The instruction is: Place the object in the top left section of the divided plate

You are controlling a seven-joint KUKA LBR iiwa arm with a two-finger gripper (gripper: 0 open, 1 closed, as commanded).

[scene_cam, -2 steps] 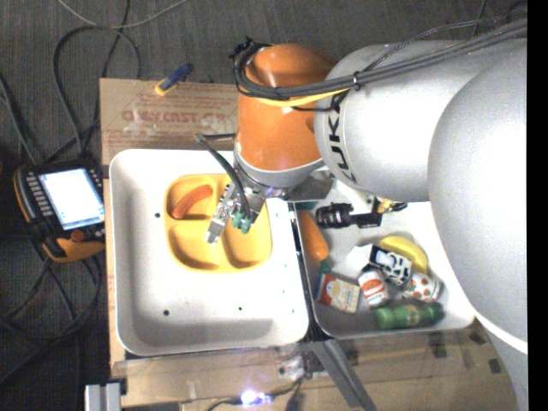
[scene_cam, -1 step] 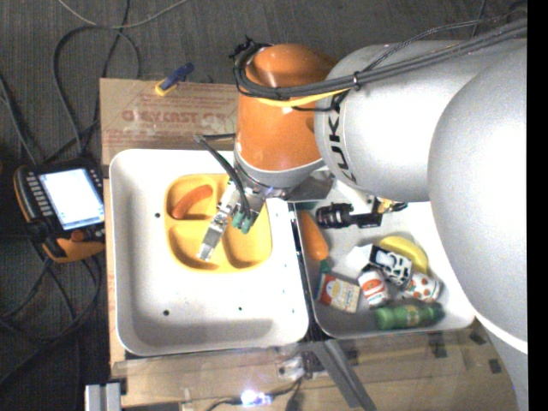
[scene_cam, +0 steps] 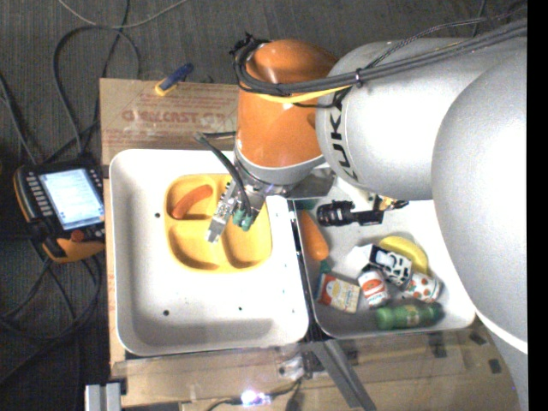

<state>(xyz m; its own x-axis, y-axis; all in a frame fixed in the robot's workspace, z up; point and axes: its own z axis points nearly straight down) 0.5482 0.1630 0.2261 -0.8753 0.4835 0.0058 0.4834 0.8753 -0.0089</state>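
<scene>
The hand [scene_cam: 231,217] hangs over the middle of the yellow plate [scene_cam: 201,259] in the left bin [scene_cam: 145,306]; whether it is spread or pinching, I cannot tell. An orange object [scene_cam: 193,200] lies in the plate's top left section. The right bin [scene_cam: 454,315] holds a carrot [scene_cam: 315,240], banana [scene_cam: 407,251] and cans [scene_cam: 374,286]

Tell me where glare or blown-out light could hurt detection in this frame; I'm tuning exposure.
Camera view: the arm's pale shell is nearly washed out at right; a bright spot flares at the bottom edge; the arm's shadow darkens the left bin's lower rim; the yellow plate stays evenly lit and readable.
</scene>
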